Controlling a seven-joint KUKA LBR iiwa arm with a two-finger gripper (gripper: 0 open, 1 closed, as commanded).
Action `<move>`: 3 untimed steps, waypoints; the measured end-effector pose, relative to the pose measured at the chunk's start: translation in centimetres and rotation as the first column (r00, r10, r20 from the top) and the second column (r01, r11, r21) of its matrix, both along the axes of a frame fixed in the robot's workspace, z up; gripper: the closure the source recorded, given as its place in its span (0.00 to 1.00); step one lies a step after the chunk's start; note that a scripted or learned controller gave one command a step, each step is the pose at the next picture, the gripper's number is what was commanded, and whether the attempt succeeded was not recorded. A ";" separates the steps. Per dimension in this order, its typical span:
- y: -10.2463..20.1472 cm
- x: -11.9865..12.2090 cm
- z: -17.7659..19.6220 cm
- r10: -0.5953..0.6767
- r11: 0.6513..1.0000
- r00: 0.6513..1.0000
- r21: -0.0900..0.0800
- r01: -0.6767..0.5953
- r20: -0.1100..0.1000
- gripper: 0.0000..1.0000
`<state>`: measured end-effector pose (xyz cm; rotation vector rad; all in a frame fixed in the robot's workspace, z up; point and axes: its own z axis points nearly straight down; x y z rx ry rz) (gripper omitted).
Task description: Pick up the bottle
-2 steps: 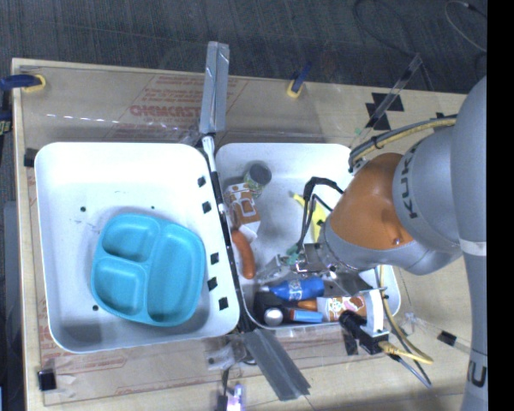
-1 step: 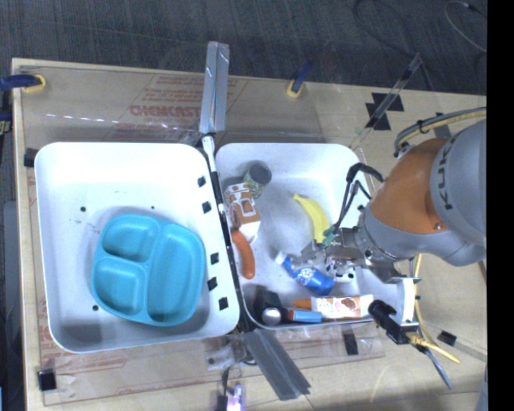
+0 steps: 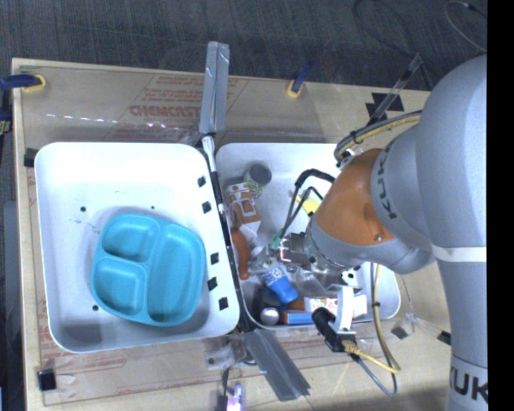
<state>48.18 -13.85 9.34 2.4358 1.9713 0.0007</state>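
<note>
In the camera view the bottle (image 3: 242,221) lies against the right bin's (image 3: 325,157) left wall, its amber body and grey cap pointing far. The gripper (image 3: 278,268) hangs just right of it over clutter; whether its fingers are spread I cannot tell. It looks light, stiff and slick plastic, best pinched across its mid-body.

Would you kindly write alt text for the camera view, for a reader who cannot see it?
A grey robot arm with an orange band reaches from the right into the right-hand white bin, its pincer low over a clutter of small items including a bottle. The left bin holds a turquoise divided tray.
</note>
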 end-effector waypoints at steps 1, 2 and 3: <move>-3.3 -0.5 -0.2 0.050 0.999 0.999 0.006 -0.050 -0.006 0.00; -0.9 -0.5 -0.2 -0.223 0.975 0.975 0.006 0.223 -0.005 0.00; -0.9 -0.4 0.7 -0.219 0.976 0.976 0.006 0.219 -0.007 1.00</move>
